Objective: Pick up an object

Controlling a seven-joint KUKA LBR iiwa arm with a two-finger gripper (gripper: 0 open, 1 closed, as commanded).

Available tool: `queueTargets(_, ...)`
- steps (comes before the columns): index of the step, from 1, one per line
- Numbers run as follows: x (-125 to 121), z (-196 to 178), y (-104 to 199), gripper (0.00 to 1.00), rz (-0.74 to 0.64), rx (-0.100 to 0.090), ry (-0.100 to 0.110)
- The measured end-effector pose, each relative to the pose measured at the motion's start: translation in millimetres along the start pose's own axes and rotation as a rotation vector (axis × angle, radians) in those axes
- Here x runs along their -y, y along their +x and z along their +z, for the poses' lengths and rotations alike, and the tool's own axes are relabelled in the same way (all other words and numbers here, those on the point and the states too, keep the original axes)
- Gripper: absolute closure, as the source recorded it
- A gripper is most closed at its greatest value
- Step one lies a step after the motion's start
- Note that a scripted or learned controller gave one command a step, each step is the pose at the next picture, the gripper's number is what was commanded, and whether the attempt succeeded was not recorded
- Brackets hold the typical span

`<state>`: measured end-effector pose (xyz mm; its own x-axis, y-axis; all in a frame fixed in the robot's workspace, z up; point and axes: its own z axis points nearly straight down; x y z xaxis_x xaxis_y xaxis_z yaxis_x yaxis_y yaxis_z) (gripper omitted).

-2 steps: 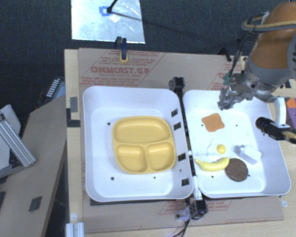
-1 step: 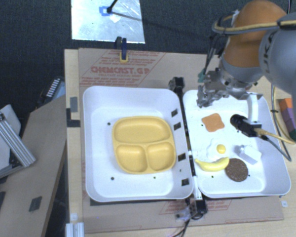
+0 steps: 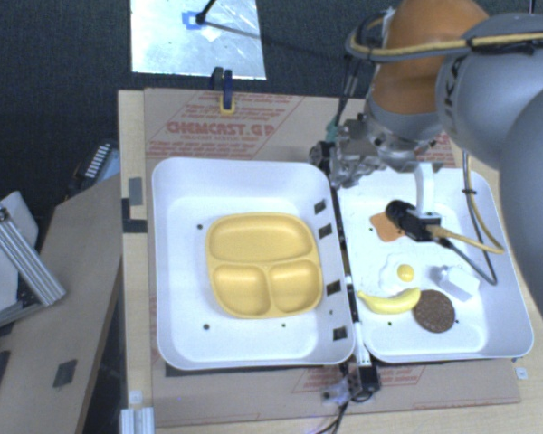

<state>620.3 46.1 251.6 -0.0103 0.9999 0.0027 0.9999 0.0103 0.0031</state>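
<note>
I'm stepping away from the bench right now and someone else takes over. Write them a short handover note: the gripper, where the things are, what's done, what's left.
Gripper: over the far end of the right bin, close to the divide between the bins. Its state cannot be made out.
Right bin: orange flat piece, fried egg, banana, brown round cookie and white block, all lying on the floor of the bin.
Left bin: yellow divided tray lying flat.
Done: nothing appears lifted yet.
Left: grasp one object and raise it.
</note>
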Motion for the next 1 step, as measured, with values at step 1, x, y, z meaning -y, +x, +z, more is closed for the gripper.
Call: queueTargets(1, -13.8, 3.6, 58.8, 1.00, 0.000, 0.000, 0.000)
